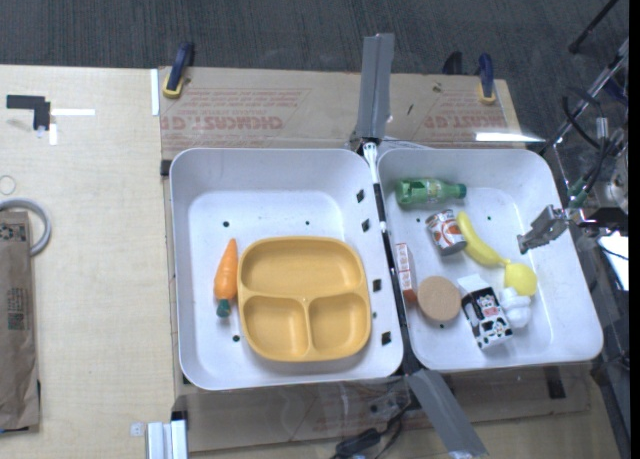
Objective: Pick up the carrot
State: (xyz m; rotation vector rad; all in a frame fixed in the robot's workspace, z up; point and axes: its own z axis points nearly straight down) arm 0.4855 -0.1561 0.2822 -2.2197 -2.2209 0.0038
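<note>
The orange carrot (227,270) lies in the left bin (200,207), pointing up-down with its green end toward the front. It rests just left of the yellow divided plate (302,298), close to its rim. The gripper (540,230) is far off, over the right side of the right bin (560,347), near its right wall and just right of the banana (480,245). Nothing shows between the gripper and the carrot except the plate and the bin walls.
The right bin holds a green bottle (430,190), a small can (447,231), a yellow lemon-like piece (520,277), a brown round disc (438,299), a black-and-white carton (487,319) and a red box (403,273) by the divider.
</note>
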